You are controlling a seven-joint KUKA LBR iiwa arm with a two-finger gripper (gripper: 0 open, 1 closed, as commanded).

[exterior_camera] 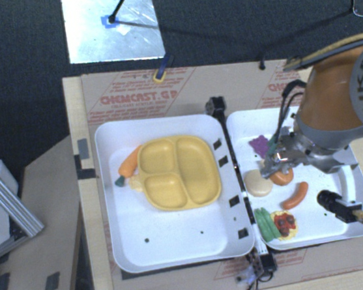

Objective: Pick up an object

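My gripper [278,164] hangs low over the right bin [349,225], its fingers down at an orange-red round piece [282,176]. A pale round bun-like piece [258,183] lies just left of it. A purple piece [259,144] sits above and to the left, and a red-orange sausage [294,195] lies below. At the bin's front left are a green pea pod [264,223] and a yellow slice with red topping [285,223]. The wrist hides how the fingers stand on the round piece.
The left bin [125,246] holds a yellow divided plate [175,172] with an orange carrot [129,162] at its left edge. A black divider [231,161] separates the two bins. The arm covers the right bin's upper right part.
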